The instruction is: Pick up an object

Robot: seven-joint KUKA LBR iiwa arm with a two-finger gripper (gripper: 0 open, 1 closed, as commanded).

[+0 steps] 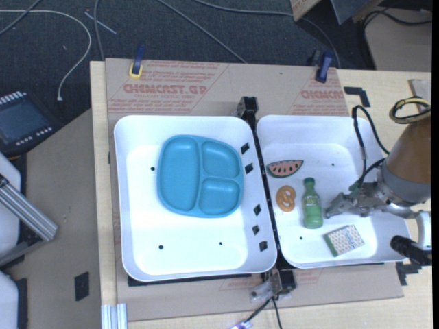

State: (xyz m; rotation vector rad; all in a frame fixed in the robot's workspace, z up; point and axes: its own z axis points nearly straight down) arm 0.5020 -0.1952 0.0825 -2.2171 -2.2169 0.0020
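Note:
The right bin [343, 132] holds a green bottle [312, 204] lying near its middle. A brown pretzel [285, 197] sits just left of the bottle, and a watermelon slice [285, 167] lies above them. A green-and-white patterned packet [344, 239] rests near the front wall. My gripper [335, 205] hangs low in this bin, just right of the bottle and above the packet. It is open with nothing between its fingers.
The left bin [137, 204] carries a blue divided plate [200, 175]. A black divider with clips [259, 184] runs between the bins. The arm's grey wrist and orange band [411, 160] cover the right bin's right side. A black cable [359, 136] trails over its back.

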